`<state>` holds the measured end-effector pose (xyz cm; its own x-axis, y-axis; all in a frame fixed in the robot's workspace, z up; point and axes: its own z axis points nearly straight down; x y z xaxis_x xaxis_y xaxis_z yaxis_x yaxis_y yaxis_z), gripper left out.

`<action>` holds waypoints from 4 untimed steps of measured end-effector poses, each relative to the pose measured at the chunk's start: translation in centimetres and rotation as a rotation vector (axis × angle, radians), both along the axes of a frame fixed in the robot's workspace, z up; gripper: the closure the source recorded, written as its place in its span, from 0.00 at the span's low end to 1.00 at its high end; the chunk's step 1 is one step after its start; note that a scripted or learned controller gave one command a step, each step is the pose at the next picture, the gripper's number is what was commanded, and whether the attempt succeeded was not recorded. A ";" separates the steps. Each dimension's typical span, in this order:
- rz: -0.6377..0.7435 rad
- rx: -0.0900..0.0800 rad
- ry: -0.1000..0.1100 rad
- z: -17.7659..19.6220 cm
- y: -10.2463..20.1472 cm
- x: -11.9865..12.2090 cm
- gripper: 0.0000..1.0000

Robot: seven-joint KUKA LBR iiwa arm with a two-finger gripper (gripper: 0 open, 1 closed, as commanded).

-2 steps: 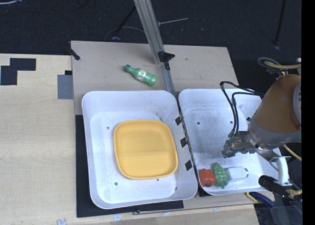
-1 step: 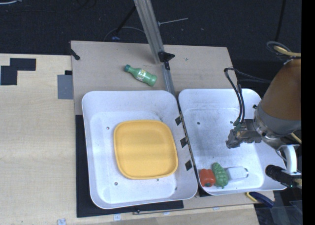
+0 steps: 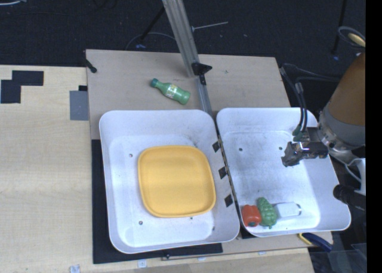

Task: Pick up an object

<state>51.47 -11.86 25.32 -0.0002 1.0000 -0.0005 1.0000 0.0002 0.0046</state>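
Red, green and white objects huddle in the near corner of the right bin [image 3: 334,176]: a red piece [image 3: 250,215] touching a knobbly green piece [image 3: 267,212], with a small white piece [image 3: 288,209] just beside the green one on its far side from the red. None of them is between the fingers of the gripper [image 3: 290,157], which hangs above the bin's bare floor, well apart from the cluster and toward the bin's right wall; whether its jaws are parted or closed cannot be told. Left of that bin, the left bin [image 3: 116,146] holds a yellow square plate [image 3: 176,180]. Beyond both bins, a green bottle [image 3: 171,91] lies on its side on the bench [image 3: 119,74], near a slanted metal post [image 3: 182,27]
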 end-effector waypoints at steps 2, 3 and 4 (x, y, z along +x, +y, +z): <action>0.002 0.001 0.006 3.7 4.1 -0.5 1.00; 0.002 0.001 0.006 2.7 8.4 -1.6 1.00; 0.002 0.001 0.007 1.2 12.3 -1.8 1.00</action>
